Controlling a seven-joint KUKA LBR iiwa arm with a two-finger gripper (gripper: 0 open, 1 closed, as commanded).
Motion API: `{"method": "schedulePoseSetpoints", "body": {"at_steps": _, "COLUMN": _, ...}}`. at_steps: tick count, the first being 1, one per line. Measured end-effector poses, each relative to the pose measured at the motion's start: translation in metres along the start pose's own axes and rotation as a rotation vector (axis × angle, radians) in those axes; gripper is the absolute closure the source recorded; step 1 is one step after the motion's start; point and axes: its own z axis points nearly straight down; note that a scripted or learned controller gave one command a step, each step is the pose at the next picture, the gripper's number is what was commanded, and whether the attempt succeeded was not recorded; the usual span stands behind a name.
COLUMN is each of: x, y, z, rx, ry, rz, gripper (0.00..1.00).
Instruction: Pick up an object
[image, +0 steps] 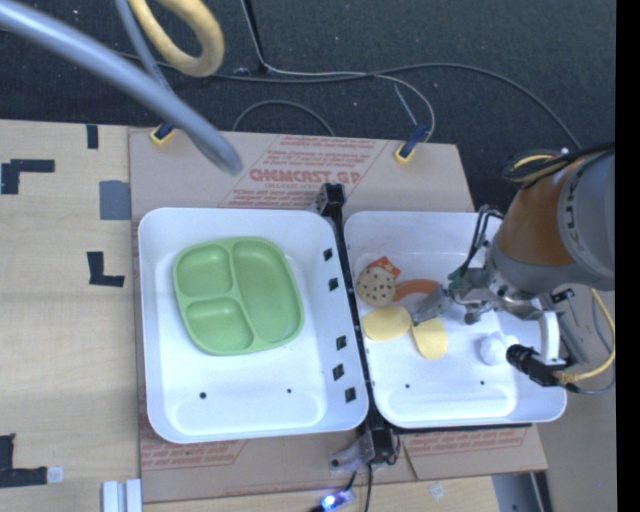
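In the right bin (450, 405) lie a round tan cookie-like piece (375, 287), an orange piece (412, 289), a pale yellow piece (386, 323) and a second yellow piece (432, 341). A small white object (490, 350) lies further right. My gripper (447, 303) reaches in from the right, low over the bin. Its tip sits just above and between the two yellow pieces, close to the orange piece's right end. Nothing shows between its fingers.
The left bin (240, 400) holds a green divided plate (238, 295). A black divider (345, 310) runs between the bins. The arm's grey body and orange band (540, 230) overhang the right bin's right side. Cables lie behind the bench.
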Motion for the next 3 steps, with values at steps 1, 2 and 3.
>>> {"method": "schedulePoseSetpoints", "body": {"at_steps": 1, "x": 0.0, "y": 0.002, "z": -0.014, "rx": -0.005, "ry": -0.001, "rz": -0.002, "gripper": 1.0}}
{"method": "schedulePoseSetpoints", "body": {"at_steps": 2, "x": 0.001, "y": -0.008, "z": -0.07, "rx": -0.012, "ry": -0.002, "rz": 0.0, "gripper": 1.0}}
{"method": "schedulePoseSetpoints", "body": {"at_steps": 3, "x": 0.006, "y": -0.008, "z": -0.113, "rx": -0.013, "ry": -0.002, "rz": -0.001, "gripper": 1.0}}
